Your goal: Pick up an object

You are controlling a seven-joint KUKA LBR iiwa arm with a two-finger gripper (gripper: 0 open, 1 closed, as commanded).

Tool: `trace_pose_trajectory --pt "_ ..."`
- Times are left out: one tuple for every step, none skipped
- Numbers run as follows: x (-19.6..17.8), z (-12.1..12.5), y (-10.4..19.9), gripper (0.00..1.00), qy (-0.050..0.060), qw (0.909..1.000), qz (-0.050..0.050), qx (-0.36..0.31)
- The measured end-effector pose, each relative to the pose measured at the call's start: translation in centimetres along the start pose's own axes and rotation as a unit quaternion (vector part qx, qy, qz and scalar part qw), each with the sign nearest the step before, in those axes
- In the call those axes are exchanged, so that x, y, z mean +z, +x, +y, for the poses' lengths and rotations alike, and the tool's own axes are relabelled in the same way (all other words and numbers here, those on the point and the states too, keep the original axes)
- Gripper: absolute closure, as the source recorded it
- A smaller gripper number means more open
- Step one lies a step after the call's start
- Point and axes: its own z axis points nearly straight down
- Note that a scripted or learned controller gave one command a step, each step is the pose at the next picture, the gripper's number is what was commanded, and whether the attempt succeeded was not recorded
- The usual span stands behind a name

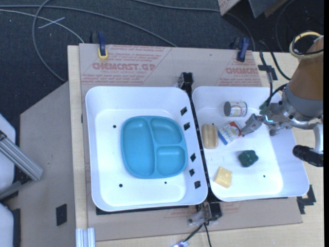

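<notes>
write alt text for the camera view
A robot arm reaches from the right, its claw over the right bin near a packet, can, green lump and yellow block. The left bin holds a blue tray.

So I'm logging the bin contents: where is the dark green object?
The dark green object lies in the right bin, right of the yellow piece and below the tool.

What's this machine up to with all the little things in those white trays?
A robot arm reaches in over the right bin, its gripper down beside a small blue, white and red packet. Around it lie a small can, a tan block, a dark green lump and a yellow piece. The left bin holds a blue divided plate. Nothing looks lifted yet.
</notes>
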Motion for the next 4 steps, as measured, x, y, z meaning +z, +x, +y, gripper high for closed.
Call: trace_pose_trajectory --pt "6.3 -0.2 -0.3 0.0 0.001 1.0 0.0 0.0" --pt "9.7 -0.2 -0.2 0.0 0.0 1.0 0.0 0.0" --pt "8.3 -0.1 -0.2 1.0 -0.003 1.0 0.0 0.0" --pt "3.7 0.6 0.2 1.0 -0.006 1.0 -0.002 -0.001"
